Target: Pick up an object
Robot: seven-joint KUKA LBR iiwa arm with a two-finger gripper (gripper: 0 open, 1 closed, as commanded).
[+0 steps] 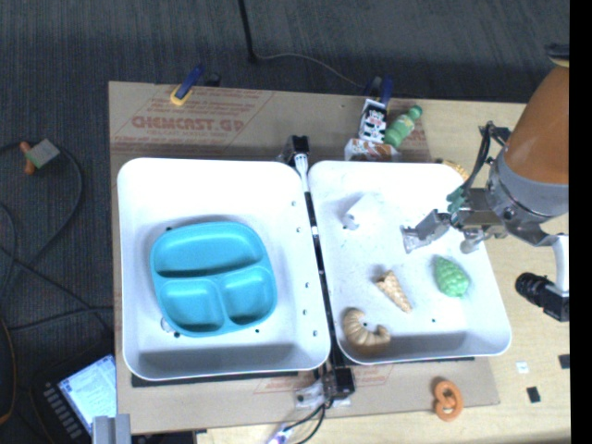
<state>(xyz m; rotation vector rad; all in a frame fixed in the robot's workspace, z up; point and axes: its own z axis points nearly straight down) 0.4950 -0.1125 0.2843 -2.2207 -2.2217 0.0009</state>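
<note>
The arm (541,146) is reaching in over the right bin (481,345), with the gripper (421,234) hanging above the bin's middle. Honestly I can't make out its state from this angle. Nothing is visibly sitting between them though. A green toy (452,277) is lying just beside it, a cone (394,290) nearby, and a croissant (365,329) by the front wall. The left bin (139,192) is holding a blue tray (214,277).
</note>
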